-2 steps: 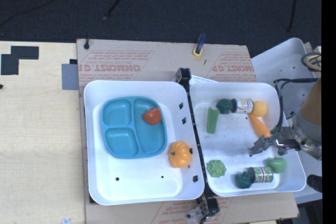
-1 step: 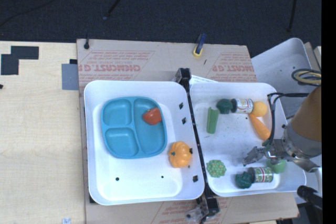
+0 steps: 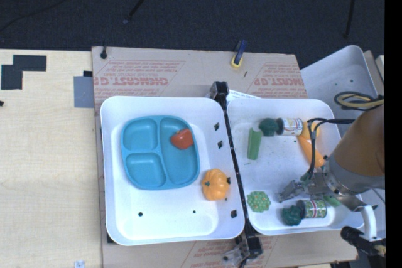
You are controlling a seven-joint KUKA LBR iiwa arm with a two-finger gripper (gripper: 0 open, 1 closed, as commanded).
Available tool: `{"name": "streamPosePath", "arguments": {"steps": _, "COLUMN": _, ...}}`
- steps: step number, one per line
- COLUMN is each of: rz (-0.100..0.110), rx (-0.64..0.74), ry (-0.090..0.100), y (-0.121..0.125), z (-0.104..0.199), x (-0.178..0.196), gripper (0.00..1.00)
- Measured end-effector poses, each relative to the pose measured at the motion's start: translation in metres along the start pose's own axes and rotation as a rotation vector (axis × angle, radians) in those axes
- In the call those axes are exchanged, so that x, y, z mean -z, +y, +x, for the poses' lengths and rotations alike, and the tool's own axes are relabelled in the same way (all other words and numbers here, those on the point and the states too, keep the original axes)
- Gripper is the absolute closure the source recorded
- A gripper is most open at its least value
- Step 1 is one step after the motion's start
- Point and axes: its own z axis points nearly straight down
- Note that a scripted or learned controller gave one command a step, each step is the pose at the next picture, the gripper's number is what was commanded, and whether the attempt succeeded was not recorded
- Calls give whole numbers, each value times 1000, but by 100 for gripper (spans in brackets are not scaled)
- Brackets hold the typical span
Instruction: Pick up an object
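- Two white bins sit side by side on my bench; nearest the camera, in the right bin (image 3: 339, 226), a green-capped bottle (image 3: 306, 211) lies on its side by the front wall.
- My gripper (image 3: 293, 190) hangs low just above that bottle, fingers spread partway with nothing between them, beside a green bumpy ball (image 3: 258, 201).
- Farther back in the same bin, an orange carrot-shaped piece (image 3: 308, 142) lies along my arm's side, a green block (image 3: 254, 144) rests near the divider, and a second green-capped bottle (image 3: 281, 127) lies by the rear wall.
- Across the divider, the left bin (image 3: 125, 223) holds an orange pepper (image 3: 215, 184) touching the near corner of a blue divided plate (image 3: 146, 157).
- At the far side of that plate, a red piece (image 3: 183, 139) rests in one compartment.
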Motion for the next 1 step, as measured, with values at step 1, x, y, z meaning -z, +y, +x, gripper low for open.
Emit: {"name": "streamPosePath", "arguments": {"steps": 1, "rz": 1, "rx": -14, "ry": -13, "y": -3, "z": -8, "x": 11, "gripper": 100}}
